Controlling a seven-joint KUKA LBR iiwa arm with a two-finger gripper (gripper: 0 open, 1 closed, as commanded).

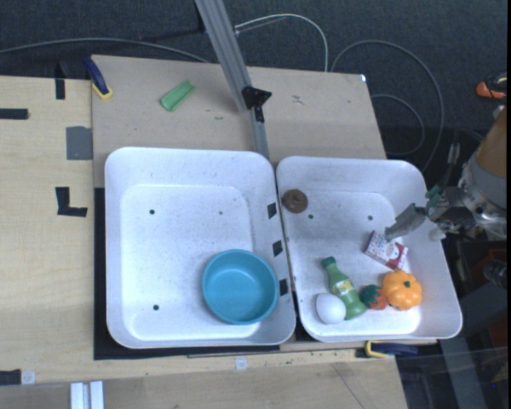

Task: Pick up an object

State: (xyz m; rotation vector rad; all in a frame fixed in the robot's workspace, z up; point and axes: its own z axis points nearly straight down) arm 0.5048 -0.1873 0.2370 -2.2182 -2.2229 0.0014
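The right bin (426,186) holds several objects. A red and white packet (386,250) lies near its right wall. An orange pumpkin toy (401,290) sits just below the packet. A green bottle (343,287) lies at a slant near the front, and a white egg (330,308) rests against its lower end. A brown disc (295,200) lies apart at the bin's far left. My gripper (403,223) reaches in over the right wall, with its tip just above and to the right of the packet. The arm's orange band (494,147) is at the right edge.
A blue bowl (238,285) sits in the left bin (128,228) near its front right corner. A green block (176,95) lies on the board behind the bins. A grey pole (226,41) slants down to the bins' shared back edge. Cables loop on the dark floor behind.
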